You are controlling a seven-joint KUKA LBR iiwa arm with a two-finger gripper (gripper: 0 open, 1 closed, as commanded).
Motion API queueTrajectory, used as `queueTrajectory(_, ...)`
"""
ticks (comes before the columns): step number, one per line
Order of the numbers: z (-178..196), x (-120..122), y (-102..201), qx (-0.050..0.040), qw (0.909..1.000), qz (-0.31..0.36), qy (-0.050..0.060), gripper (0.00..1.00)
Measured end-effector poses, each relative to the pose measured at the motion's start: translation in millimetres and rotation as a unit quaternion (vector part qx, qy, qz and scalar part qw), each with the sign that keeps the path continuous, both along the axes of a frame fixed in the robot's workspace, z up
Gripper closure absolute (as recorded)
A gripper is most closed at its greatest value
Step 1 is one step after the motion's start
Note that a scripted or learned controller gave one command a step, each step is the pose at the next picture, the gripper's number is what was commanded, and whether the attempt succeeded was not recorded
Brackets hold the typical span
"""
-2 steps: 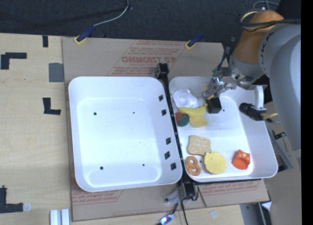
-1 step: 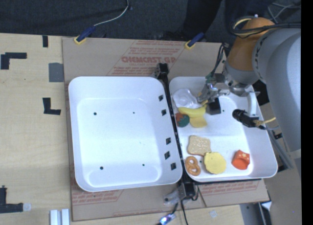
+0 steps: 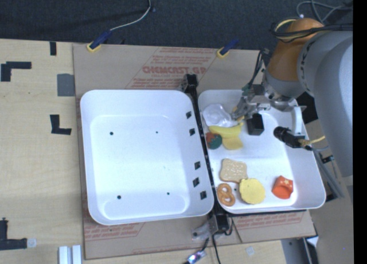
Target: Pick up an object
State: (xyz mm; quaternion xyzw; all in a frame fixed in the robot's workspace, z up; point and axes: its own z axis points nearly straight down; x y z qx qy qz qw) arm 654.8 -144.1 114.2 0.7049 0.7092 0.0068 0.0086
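Meanwhile, over the right-hand shallow white plastic bin (image 3: pixel 298 168), the grey arm's pincer (image 3: pixel 245 107) hangs low above the bin's upper left corner, close over a yellow banana-shaped toy (image 3: pixel 228 133) and a clear, crumpled plastic cup (image 3: pixel 215 112). From where I stand, nothing can be seen between its tips, and whether they are spread or pressed together I cannot tell; dark hardware around the wrist hides them. By my judgement the pick has not yet been made: the reach looks done, while the grasp and the lift remain.

The yellow toy, the likeliest target, lies flat on the bin floor beside the divider, curved and smooth, with the clear cup touching its upper edge and a small red-and-green round toy (image 3: pixel 214 140) against its lower left end. That crowding could make a clean grip awkward.

Further down the same bin lie a tan square cracker (image 3: pixel 233 170), a brown pretzel-shaped piece (image 3: pixel 226 193), a flat yellow disc (image 3: pixel 252 191) and a small orange-red block (image 3: pixel 282 186), all apart from the pincer. The left-hand white bin (image 3: pixel 137 154) sits alongside on the cardboard-covered worktop (image 3: pixel 166 70).
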Motion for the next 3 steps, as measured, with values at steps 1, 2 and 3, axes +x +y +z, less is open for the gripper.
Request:
queueTrajectory(1, -29, -14, 10, -0.0003, 1.0, -0.003, 0.009, 1.0)
queueTrajectory(2, -29, 14, -40, 0.001, 0.9999, -0.003, 0.012, 1.0)
queueTrajectory(3, -28, 14, -58, 0.0012, 0.9999, -0.002, 0.012, 1.0)
